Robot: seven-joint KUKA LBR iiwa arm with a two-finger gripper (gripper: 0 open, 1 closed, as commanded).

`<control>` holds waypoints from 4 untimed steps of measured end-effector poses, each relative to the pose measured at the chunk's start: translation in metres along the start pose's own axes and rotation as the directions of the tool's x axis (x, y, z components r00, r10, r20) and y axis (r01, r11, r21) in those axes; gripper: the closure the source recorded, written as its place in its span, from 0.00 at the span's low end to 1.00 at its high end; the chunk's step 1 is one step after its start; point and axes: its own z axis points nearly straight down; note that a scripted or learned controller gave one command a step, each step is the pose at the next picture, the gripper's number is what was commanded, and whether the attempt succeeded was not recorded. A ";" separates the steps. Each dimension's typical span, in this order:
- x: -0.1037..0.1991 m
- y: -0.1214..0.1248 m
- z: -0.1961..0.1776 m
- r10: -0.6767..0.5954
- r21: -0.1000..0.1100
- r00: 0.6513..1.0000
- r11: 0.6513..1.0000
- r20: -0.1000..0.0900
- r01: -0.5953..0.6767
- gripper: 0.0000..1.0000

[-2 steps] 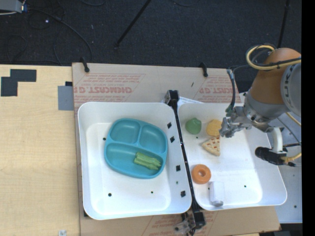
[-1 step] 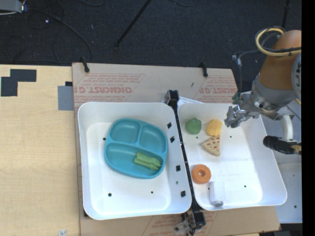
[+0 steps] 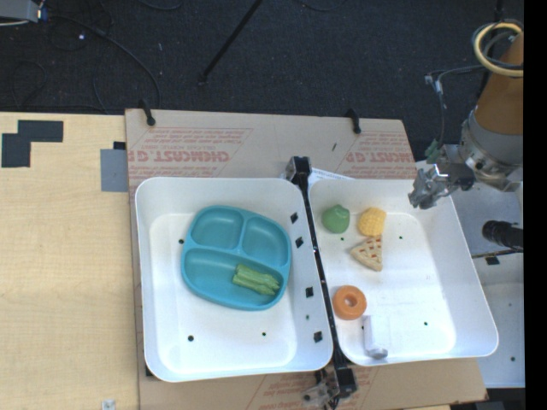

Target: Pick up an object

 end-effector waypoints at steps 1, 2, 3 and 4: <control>0.051 0.007 0.000 -0.005 0.005 1.000 1.000 -0.003 0.005 1.00; 0.114 0.004 0.007 -0.006 0.008 1.000 1.000 -0.003 0.006 1.00; 0.158 -0.002 0.020 -0.005 0.009 1.000 1.000 -0.003 0.005 1.00; 0.212 -0.012 0.019 -0.006 0.008 1.000 1.000 -0.003 0.006 1.00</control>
